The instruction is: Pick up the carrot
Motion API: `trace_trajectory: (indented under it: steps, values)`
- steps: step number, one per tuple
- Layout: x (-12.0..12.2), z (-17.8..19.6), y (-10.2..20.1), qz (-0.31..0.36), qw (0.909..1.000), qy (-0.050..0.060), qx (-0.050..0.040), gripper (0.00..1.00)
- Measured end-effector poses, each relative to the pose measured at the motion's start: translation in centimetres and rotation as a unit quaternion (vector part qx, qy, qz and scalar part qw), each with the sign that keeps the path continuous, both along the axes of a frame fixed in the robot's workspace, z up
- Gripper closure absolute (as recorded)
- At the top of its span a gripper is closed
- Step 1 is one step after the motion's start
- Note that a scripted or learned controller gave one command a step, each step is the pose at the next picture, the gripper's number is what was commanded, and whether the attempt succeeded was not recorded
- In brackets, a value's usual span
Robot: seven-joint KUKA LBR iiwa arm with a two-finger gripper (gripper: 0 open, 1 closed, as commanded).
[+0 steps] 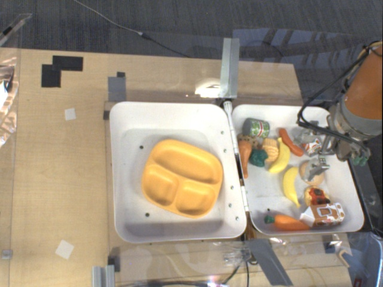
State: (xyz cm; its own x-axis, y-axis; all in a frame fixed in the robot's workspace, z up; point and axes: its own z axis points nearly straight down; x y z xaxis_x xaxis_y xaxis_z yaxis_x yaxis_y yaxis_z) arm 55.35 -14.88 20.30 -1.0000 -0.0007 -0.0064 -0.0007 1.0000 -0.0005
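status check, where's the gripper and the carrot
Gripper over right bin's far side, nothing seen between fingers. Carrot lies at near edge, untouched. Toy truck right beside it, banana just above.

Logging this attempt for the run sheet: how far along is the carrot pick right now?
Nothing looks done yet. The orange carrot with a green top lies on the floor of the right white bin, near its front edge, beside a small toy truck. In hand: the two-finger gripper is over the bin's far right part, apart from the carrot. Left: move toward the front edge, close on the carrot, lift it.
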Motion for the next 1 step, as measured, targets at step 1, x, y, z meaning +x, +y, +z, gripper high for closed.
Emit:
trace_trajectory:
  steps: [1]
  values:
    - [4.27,-3.83,-4.98,-0.035,0.9994,0.0,0.0001,0.0]
